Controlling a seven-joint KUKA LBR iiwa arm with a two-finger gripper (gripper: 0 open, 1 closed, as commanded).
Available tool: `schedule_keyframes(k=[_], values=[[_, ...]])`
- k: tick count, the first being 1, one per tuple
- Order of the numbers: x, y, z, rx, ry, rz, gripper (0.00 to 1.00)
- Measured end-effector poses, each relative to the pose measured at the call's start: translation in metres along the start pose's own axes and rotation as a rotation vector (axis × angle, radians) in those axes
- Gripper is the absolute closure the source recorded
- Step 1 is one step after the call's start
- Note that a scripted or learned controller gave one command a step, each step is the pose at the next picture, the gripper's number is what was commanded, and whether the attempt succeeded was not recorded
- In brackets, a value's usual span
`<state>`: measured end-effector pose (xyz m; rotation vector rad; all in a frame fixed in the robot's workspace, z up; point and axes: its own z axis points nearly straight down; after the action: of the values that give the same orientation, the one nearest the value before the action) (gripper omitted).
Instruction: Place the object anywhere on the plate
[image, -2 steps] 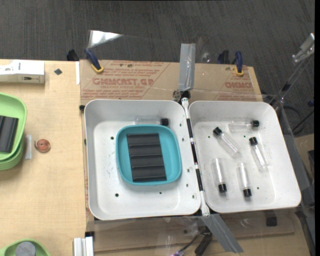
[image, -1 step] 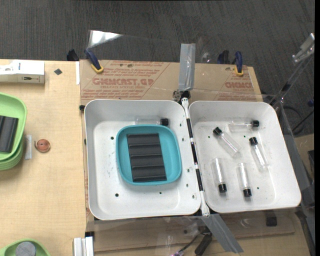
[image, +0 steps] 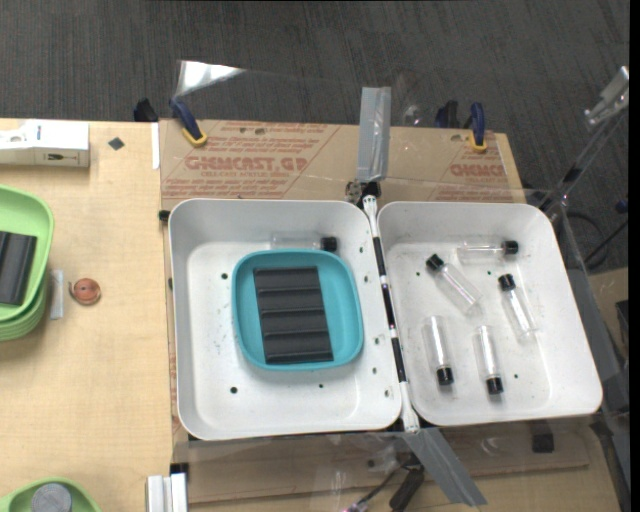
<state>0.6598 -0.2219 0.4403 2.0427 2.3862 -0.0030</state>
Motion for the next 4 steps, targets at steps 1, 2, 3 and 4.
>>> schedule_keyframes(k=[1, 2, 3, 4], values=[[0.0, 0.0, 0.0, 0.0, 0.0, 0.0, 0.0], [0.003, -0.013, 0.177, 0.0, 0.0, -0.005, 0.0], [0.003, -0.014, 0.014, -0.001, 0.0, -0.124, 0.0], [0.003, -0.014, 0.014, -0.001, 0.0, -0.125, 0.0]])
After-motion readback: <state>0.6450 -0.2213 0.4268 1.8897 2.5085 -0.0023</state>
